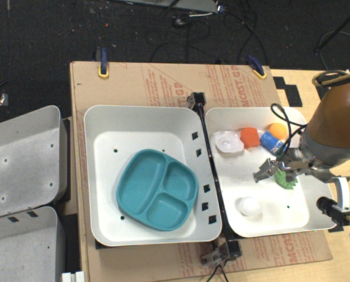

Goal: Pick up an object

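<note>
You caught the gripper point(279, 170) poised beside the green object point(287, 180); its state I couldn't tell. Next, you needed a descent.

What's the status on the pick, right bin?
Gripper low in the right bin, over the green object; grasp unconfirmed. Blue object, orange block, orange ball crowd close behind. Teal tray alone in the left bin.
</note>
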### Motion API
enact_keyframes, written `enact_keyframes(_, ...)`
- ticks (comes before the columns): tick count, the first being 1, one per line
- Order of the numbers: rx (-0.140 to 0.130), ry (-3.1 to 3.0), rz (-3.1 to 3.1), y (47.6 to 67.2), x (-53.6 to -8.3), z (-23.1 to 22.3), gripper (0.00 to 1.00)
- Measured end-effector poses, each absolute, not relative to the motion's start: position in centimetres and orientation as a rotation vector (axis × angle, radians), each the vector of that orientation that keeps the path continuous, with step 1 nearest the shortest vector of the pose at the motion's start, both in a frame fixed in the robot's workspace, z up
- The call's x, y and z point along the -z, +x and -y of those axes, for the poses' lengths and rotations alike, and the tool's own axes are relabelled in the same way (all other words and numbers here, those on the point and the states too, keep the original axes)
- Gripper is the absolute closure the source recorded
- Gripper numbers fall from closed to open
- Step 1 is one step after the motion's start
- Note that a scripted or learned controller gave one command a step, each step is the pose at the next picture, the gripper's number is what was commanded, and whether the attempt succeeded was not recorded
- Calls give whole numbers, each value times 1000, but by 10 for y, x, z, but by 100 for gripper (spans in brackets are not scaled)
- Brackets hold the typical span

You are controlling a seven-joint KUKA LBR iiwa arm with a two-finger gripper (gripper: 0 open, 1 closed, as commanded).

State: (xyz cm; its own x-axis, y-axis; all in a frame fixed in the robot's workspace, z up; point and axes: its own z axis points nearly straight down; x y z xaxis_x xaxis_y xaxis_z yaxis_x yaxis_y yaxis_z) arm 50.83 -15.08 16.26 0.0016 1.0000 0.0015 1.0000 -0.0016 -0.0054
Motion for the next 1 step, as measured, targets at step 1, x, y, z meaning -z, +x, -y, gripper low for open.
enact_keyframes(1,-4,-2220,2217,506,-119,150,0)
